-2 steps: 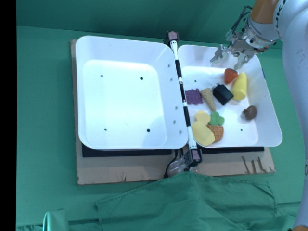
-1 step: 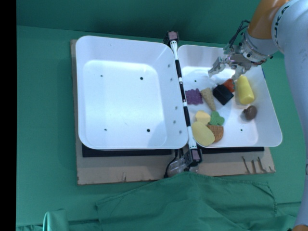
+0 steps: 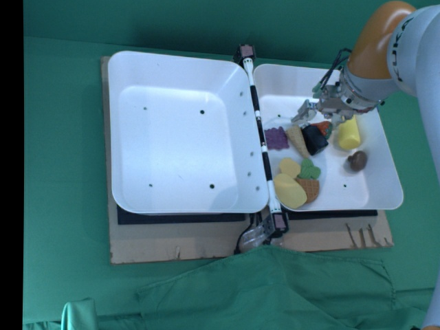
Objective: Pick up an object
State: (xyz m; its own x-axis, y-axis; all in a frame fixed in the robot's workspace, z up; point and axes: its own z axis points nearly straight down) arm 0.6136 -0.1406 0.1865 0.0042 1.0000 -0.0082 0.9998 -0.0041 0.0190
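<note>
While the arm reaches in from the right, the scene reads as follows.

Black object [image 3: 315,139]: lies in the right bin, directly under the gripper, just beside a small orange-red piece [image 3: 324,126].
Gripper [image 3: 322,115]: hangs low over the black object; whether the fingers are apart or together cannot be told from this angle, and nothing visibly sits between them.
Arm [image 3: 385,43]: grey with an orange band, coming over the right bin's far right corner.
Right bin [image 3: 381,194]: also holds a purple grape cluster [image 3: 276,138], a tan cone-like piece [image 3: 298,140], a yellow block [image 3: 348,135], a brown lump [image 3: 356,161], a green piece [image 3: 309,170] on a waffle-textured piece [image 3: 309,188], and two yellow pieces [image 3: 289,184] near its left wall.
Left bin [image 3: 124,81]: white, touching the right bin along a striped divider [image 3: 256,112].
Tabletop [image 3: 62,150]: green cloth, cardboard sheet [image 3: 137,249] under both bins.
</note>
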